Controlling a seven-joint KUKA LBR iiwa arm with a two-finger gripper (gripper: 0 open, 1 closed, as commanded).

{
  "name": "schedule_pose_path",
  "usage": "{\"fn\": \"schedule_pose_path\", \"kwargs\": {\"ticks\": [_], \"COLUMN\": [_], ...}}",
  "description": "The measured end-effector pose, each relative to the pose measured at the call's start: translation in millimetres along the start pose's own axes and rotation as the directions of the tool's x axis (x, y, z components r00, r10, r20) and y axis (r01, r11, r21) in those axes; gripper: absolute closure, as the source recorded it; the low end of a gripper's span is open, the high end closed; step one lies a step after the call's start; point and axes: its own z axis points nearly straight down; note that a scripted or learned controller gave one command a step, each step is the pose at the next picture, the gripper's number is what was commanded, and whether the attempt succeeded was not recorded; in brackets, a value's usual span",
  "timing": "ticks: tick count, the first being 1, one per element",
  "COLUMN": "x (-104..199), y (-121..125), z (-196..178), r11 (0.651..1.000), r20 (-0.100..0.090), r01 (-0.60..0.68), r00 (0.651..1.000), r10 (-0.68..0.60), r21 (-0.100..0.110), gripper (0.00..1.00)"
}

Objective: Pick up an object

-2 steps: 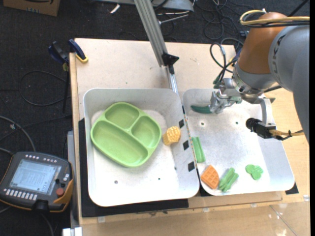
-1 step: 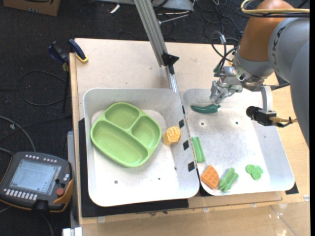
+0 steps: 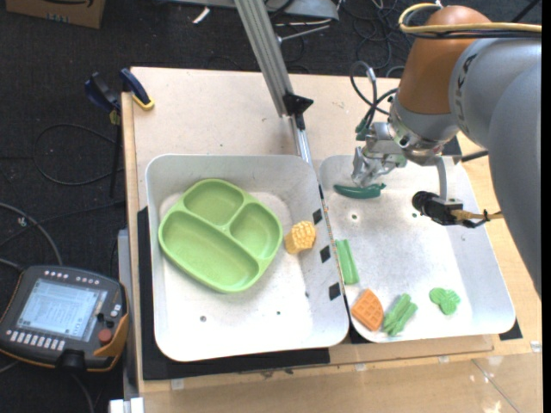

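Observation:
My gripper [image 3: 368,174] is low over the back left part of the right bin [image 3: 482,265]. Its tip meets a dark teal curved piece [image 3: 357,191] that lies just beneath it on the bin floor. Whether the piece is gripped cannot be made out. Further forward in the same bin lie a green stick [image 3: 346,261], an orange wedge [image 3: 368,309], a green pod [image 3: 399,313] and a small green floret [image 3: 444,299].
The left bin [image 3: 172,317] holds a light green divided plate [image 3: 220,233] and a yellow corn piece [image 3: 300,237] beside its right wall. A slanted metal post [image 3: 267,46] rises behind the bins. A teach pendant [image 3: 60,312] sits off the bench at the left.

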Motion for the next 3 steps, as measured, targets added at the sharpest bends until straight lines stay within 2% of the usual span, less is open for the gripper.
{"fn": "schedule_pose_path", "kwargs": {"ticks": [1, 2, 3], "x": [-46.2, -41.8, -41.2], "y": [25.3, 9.8, 4.2], "z": [52.5, 65.4, 101.3], "r11": [1.000, 1.000, 1.000], "r20": [0.002, 0.001, 0.000], "r01": [-0.009, -0.006, -0.005], "r00": [1.000, 1.000, 1.000], "r10": [0.009, 0.006, 0.005], "r21": [0.001, 0.001, 0.002], "gripper": [1.00, 1.00, 1.00]}}
